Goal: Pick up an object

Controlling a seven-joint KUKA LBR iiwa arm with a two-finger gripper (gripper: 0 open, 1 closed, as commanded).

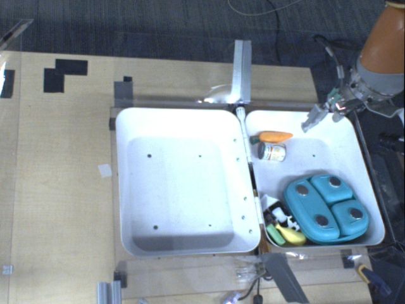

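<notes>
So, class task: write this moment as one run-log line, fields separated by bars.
gripper: over right white bin, far corner, holding nothing | orange carrot-shaped toy, small labelled jar, blue four-lobed plastic tray: in bin, untouched | pick: not done

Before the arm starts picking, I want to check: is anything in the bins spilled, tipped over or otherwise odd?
Nothing is spilled. The small jar lies on its side beside the carrot in the right bin.

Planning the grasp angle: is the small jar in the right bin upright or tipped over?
Tipped over. The small jar lies on its side on the right bin floor, just below the carrot.
</notes>
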